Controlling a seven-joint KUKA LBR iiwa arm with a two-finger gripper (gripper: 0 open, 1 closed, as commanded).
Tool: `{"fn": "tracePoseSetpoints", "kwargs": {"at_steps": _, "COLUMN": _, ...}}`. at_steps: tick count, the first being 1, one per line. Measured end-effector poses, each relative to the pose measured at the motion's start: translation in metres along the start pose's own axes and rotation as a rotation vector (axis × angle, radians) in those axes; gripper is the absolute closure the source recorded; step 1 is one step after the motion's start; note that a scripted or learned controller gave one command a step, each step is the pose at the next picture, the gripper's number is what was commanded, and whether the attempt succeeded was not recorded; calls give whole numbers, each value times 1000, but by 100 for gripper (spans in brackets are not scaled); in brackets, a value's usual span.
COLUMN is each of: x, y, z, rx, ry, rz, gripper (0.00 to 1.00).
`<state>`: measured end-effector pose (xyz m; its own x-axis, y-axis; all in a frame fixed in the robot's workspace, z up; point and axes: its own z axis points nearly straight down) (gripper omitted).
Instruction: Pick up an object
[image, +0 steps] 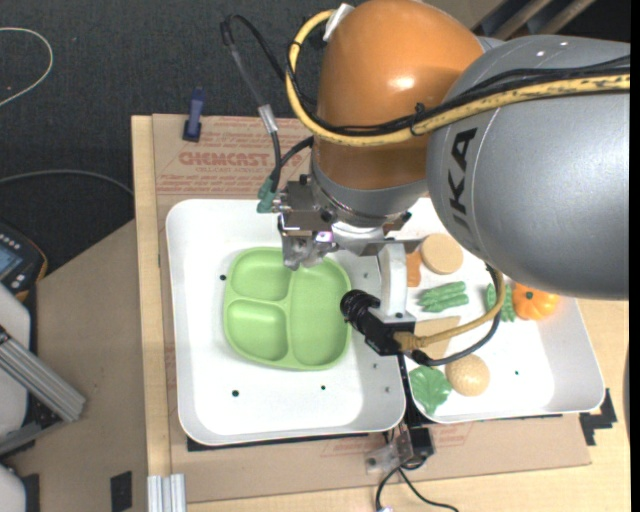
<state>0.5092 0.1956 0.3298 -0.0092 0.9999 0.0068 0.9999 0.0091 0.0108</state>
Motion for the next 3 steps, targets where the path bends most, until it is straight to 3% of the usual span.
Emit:
{"fn": "tracePoseSetpoints", "kwargs": {"at_steps": 1, "x": -138, "y": 8, "z": -83, "rx": -2, "ry": -9, "rz": 24, "gripper": 100}}
{"fn": "tracePoseSetpoints", "kwargs": {"at_steps": 2, "x": -96, "y": -29, "z": -23, "rx": 19, "ry": -7, "rz": 6, "gripper": 100}}
{"fn": "tracePoseSetpoints", "kwargs": {"at_steps": 3, "x": -97, "y": -26, "z": -37, "rx": 9, "ry": -7, "rz": 8, "gripper": 100}}
